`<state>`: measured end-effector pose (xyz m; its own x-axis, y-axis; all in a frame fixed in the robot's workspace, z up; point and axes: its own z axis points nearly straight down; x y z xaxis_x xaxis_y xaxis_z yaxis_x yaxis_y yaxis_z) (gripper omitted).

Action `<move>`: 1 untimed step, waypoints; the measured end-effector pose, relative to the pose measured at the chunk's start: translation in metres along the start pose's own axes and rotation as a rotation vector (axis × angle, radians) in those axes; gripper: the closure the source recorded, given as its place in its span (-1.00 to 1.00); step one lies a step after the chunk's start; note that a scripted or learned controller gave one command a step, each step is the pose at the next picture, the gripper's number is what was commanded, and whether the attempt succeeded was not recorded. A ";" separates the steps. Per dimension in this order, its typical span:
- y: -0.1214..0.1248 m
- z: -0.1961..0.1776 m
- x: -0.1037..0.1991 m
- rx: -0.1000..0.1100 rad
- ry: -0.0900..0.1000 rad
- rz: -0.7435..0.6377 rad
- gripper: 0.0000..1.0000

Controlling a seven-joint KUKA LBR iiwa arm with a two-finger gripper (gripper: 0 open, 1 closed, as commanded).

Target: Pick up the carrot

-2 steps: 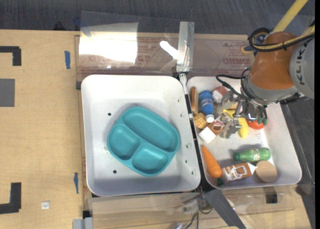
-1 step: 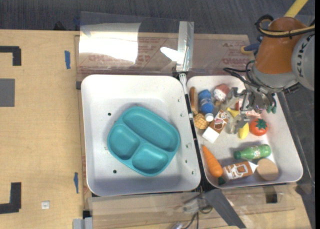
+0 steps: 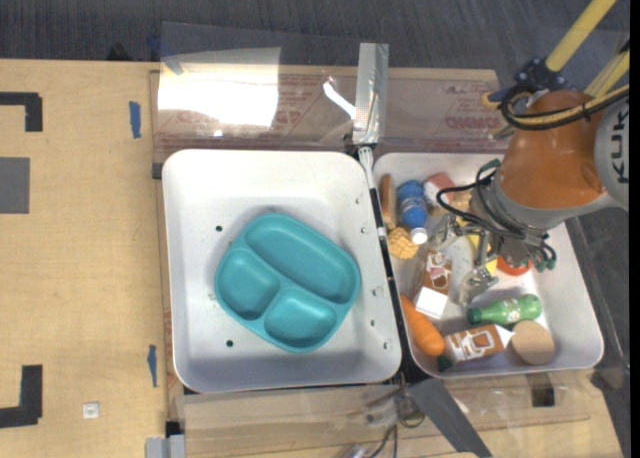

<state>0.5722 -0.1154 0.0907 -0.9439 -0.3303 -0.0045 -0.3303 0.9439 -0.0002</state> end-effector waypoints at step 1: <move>-0.014 0.003 -0.098 0.003 -0.005 -0.161 -1.00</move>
